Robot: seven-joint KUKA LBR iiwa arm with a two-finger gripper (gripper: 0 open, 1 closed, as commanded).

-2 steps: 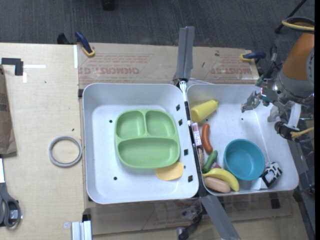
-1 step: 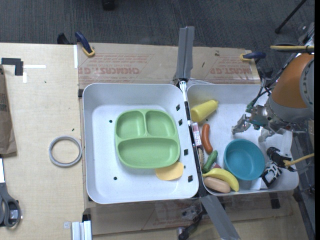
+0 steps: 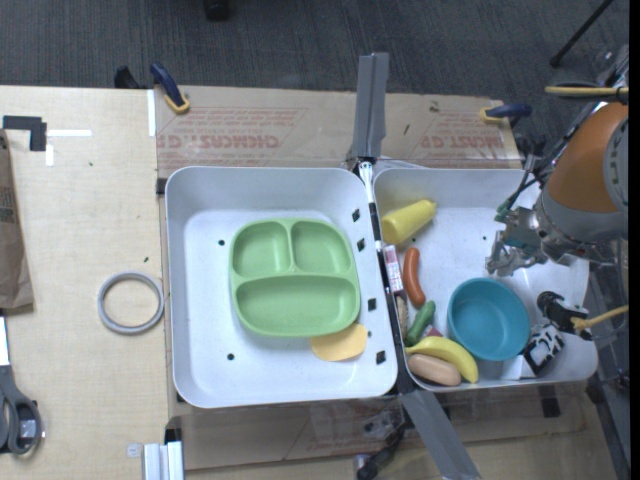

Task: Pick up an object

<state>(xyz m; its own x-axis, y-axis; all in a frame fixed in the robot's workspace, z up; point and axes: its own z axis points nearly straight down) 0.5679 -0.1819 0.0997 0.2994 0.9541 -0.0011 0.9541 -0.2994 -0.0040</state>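
Note:
My gripper (image 3: 508, 256) hangs over the right bin (image 3: 470, 190), near its right side and just above the rim of a blue bowl (image 3: 488, 318). Nothing shows in its grasp. In the same bin lie a yellow wedge-shaped piece (image 3: 405, 220), a red-orange sausage (image 3: 412, 276), a small green vegetable (image 3: 420, 320), a banana (image 3: 447, 350) and a tan roll (image 3: 435, 370). A black-and-white object (image 3: 545, 346) sits at the bin's right front corner.
The left bin (image 3: 195, 298) holds a green divided plate (image 3: 295, 276) with a flat yellow piece (image 3: 340, 344) at its front edge. A grey ring (image 3: 130, 302) lies on the bench at the left. Clamps and a metal divider (image 3: 370, 108) stand at the back.

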